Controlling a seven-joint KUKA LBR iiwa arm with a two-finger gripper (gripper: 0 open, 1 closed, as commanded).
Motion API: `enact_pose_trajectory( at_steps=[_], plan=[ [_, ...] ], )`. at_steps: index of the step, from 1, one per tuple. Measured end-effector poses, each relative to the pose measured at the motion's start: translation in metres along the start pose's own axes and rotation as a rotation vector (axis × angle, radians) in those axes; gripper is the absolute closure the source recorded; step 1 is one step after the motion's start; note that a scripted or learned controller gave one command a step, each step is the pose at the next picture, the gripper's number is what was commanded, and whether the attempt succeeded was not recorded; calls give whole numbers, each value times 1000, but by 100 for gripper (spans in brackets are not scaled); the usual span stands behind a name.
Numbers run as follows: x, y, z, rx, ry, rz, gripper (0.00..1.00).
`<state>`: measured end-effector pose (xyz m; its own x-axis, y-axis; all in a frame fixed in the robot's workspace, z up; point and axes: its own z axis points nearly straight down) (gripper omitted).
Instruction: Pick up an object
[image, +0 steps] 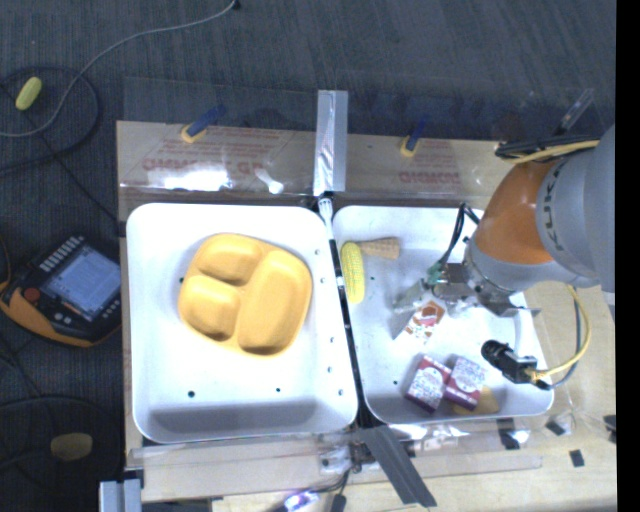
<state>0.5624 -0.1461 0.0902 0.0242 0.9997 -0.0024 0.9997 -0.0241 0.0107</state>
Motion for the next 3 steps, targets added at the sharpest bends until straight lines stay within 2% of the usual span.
enact_pose_trajectory(
  at_steps=[1, 2, 3],
  plan=[
    [1, 1, -9, -2, 2, -1, 100],
    [5, 45, 0, 1, -1, 45, 100],
    [-4, 26, -142, 12, 0, -26, 100]
  ],
)
